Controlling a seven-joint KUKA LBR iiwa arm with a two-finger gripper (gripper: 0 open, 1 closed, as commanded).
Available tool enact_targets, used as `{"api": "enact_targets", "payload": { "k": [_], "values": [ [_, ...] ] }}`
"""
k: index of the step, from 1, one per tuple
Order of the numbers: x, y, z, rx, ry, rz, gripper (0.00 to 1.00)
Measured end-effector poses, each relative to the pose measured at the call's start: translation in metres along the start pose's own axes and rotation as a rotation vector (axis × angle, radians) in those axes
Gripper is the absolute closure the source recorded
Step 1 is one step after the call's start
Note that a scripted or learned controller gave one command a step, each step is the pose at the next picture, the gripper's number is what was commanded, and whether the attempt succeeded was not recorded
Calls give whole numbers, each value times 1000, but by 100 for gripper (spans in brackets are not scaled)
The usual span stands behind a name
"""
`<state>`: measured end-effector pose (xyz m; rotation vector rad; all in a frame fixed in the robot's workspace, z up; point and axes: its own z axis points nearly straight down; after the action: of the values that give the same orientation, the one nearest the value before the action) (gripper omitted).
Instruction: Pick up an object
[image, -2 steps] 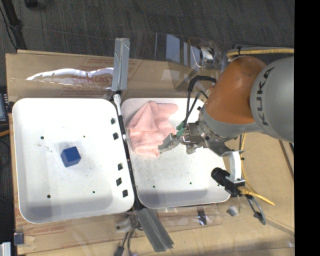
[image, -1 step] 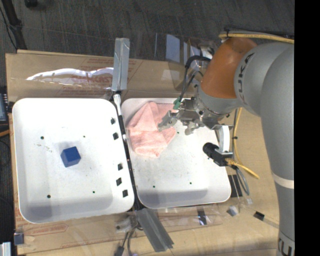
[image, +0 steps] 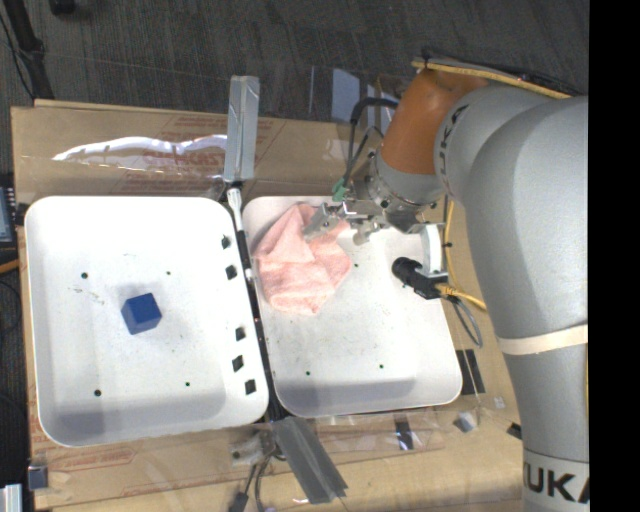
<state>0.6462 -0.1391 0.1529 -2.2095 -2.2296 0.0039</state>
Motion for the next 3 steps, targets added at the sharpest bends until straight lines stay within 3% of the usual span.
{"api": "enact_targets", "payload": {
  "k": [1,2,3],
  "values": [
    [-40,12,59,-4,0,-128,0],
    [-29,7,60,-3,0,-278,0],
    [-25,0,60,-2,-1,-331,0]
  ]
}}
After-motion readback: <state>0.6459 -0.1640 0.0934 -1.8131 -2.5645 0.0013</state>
